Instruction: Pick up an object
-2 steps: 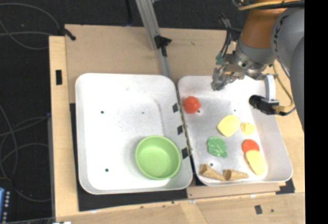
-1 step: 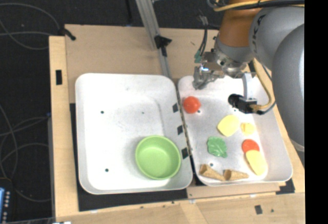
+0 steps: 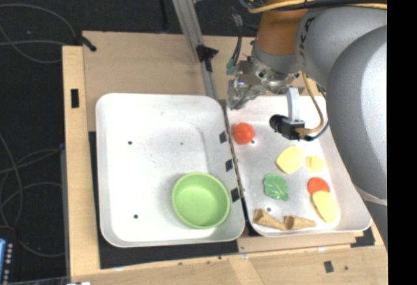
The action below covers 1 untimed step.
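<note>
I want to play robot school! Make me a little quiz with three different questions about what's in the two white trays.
1. True or false: the green bowl sits in the left bin.
2. Which thing lies nearest the robot's hand?
A. the green leafy piece
B. the round orange-red ball
C. the two brown cones
3. Fill in the gap: the two brown cones lie along the right bin's ____ edge, the one closest to the camera.

Key
1. True
2. B
3. Front (near) edge
</note>
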### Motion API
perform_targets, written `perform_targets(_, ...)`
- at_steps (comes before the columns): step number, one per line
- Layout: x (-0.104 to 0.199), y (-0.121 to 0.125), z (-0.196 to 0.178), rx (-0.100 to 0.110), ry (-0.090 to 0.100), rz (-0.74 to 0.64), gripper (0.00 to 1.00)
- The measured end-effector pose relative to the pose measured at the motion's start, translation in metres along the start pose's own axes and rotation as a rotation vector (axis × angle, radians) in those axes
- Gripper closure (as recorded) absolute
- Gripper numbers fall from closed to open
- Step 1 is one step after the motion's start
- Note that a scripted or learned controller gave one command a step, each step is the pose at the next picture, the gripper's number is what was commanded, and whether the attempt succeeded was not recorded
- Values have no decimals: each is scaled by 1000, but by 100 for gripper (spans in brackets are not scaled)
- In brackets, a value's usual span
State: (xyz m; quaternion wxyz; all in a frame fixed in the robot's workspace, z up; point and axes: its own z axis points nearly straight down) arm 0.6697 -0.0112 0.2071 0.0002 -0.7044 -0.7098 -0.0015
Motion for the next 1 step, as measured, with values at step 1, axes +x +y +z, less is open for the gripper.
perform_targets(1,63,4,-14,0,0,-2,100)
